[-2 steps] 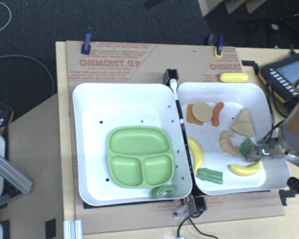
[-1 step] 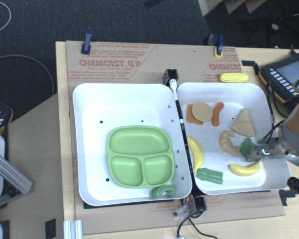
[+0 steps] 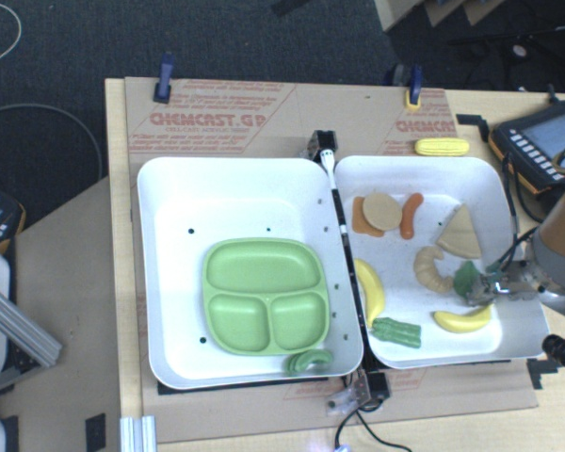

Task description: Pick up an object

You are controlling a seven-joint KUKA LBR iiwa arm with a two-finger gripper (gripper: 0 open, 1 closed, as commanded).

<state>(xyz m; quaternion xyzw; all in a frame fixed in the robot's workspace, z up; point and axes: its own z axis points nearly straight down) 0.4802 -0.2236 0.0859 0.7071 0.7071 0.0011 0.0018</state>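
Dark carpet surrounds a cardboard-covered bench point(image 3: 264, 111) that carries two shallow white bins side by side. Near the right edge of the right bin point(image 3: 494, 172), the gripper point(image 3: 485, 288) reaches in low over a small dark green toy point(image 3: 465, 279), and whether its pincer is wide, narrow or closed on anything I cannot tell, since the fingertips blur into the toy. That green piece looks like light hollow plastic, stiff and a little slick, best taken across its narrow middle. Just below it, by the bin's front edge, lies a small yellow banana point(image 3: 462, 320), smooth and curved, likely to roll if pinched near a tip. A beige croissant point(image 3: 431, 271) and a tan wedge point(image 3: 460, 234) sit just beside the green toy, both matte and rigid-looking. Toward the back edge are a round bun point(image 3: 380, 212) and a reddish sausage point(image 3: 411, 216); at the front edge lies a ridged green pickle point(image 3: 396, 331). The left bin point(image 3: 169, 196) holds a glossy green divided tray point(image 3: 264, 295).
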